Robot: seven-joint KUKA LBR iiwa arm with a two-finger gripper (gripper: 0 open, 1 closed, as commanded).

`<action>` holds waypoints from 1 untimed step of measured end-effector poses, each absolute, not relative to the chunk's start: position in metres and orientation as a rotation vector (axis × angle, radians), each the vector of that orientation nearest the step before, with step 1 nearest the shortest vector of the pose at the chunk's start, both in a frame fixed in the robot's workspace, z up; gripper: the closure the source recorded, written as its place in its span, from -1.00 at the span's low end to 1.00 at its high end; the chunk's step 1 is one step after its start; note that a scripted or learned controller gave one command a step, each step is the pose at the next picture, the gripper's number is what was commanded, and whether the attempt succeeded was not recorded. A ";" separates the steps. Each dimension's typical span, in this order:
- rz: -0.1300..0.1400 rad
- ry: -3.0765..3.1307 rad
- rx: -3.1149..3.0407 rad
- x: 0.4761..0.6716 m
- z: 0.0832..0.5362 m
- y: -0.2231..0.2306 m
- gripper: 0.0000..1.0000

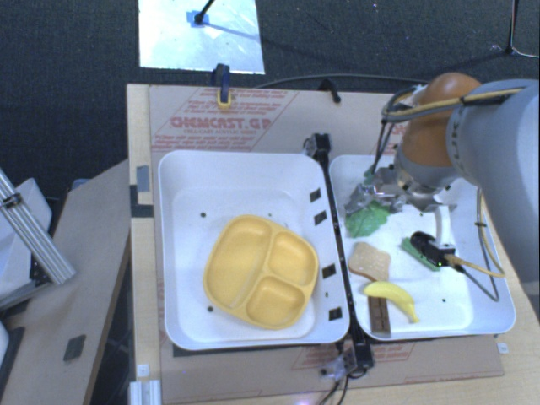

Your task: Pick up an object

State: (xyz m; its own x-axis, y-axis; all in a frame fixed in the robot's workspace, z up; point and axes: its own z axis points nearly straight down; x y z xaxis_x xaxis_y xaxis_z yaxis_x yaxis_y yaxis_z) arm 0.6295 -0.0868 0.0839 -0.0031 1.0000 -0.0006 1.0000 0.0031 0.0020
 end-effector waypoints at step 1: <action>0.011 2.219 2.210 0.633 0.100 -0.088 1.00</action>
State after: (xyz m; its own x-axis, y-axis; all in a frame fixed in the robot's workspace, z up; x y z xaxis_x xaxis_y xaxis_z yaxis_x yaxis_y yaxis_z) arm 0.6326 -0.0876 0.0999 -0.0040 1.0000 -0.0022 0.9999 0.0040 0.0123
